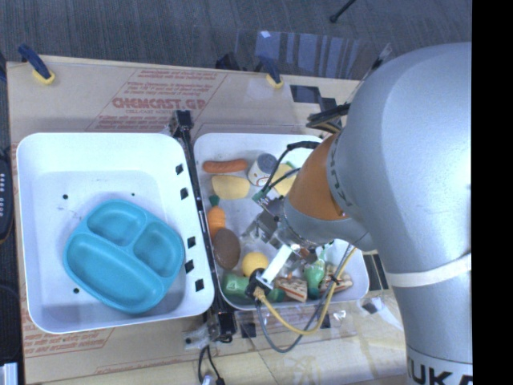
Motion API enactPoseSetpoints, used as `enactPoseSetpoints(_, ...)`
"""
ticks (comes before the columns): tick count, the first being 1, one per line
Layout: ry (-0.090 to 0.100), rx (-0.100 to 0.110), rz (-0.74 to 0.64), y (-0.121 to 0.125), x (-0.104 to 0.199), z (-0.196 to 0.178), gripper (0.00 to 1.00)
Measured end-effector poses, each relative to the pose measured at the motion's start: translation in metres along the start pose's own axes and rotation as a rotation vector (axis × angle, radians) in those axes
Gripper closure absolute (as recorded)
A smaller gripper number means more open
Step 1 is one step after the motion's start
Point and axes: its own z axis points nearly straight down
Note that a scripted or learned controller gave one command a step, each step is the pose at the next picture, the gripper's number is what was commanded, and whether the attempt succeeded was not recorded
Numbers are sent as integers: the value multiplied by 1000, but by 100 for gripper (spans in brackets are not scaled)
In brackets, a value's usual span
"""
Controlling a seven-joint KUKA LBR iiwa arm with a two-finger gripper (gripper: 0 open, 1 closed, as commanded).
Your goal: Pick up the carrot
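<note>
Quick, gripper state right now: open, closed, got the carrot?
Gripper: open or closed cannot be told from this view. It is down in the right bin; the carrot lies on the bin floor to its left.

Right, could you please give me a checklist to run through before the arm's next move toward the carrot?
1. Target found: ok, the small orange carrot lies in the right white bin, near its left wall.
2. Top of the carrot uncovered: ok, nothing lies on it.
3. Room at its ends: not ok, the pale yellow lump and the brown oval piece crowd it.
4. Position of the hand: not ok, it hangs to the carrot's right in the view, not above it.
5. Carrot clear of the bin wall: cannot tell.
</note>
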Motion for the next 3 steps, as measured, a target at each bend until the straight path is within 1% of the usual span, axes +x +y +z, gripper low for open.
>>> enactPoseSetpoints(1, 16, -13, 449, 1, -17, -3, 0)
enactPoseSetpoints(2, 6, 3, 518, -25, 36, -103, 0)
enactPoseSetpoints(3, -8, 7, 396, 2, 1, -26, 0)
